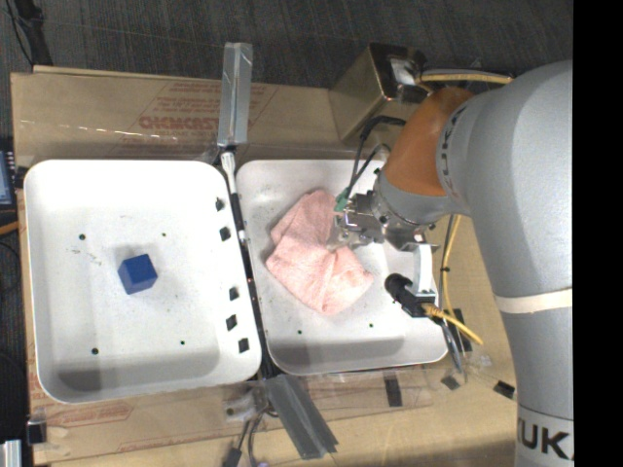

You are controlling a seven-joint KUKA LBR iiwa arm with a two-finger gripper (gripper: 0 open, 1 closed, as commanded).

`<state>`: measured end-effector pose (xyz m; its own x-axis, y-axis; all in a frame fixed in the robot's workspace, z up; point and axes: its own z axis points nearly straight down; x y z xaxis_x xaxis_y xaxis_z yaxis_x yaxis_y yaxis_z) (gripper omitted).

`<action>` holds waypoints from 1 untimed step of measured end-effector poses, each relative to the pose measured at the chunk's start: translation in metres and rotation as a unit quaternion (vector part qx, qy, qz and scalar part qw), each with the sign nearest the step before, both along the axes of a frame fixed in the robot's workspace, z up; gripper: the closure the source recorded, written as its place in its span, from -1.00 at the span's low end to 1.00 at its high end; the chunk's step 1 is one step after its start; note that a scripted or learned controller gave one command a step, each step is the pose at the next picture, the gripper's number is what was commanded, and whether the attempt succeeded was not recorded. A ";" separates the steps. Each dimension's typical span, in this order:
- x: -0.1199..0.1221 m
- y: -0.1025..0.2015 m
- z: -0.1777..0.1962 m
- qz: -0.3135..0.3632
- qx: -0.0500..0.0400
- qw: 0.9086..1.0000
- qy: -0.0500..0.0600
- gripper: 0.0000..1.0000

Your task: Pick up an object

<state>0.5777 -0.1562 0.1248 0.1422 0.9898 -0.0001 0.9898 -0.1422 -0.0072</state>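
Fingers at pink cloth — grip state unclear | arm lettering "KU" — blue cube left bin

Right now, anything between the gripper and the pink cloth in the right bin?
Nothing visible. The gripper is down at the right edge of the pink cloth in the right bin. The blue cube sits apart in the left bin.

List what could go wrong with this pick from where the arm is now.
1. The pink cloth lies crumpled and soft; the gripper at its right edge may pinch just a fold that slips out on lifting.
2. The cloth could drag across the right bin instead of rising.
3. The blue cube sits far off in the left bin.
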 end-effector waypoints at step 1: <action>0.066 0.003 0.065 -0.002 0.000 1.000 0.000 1.00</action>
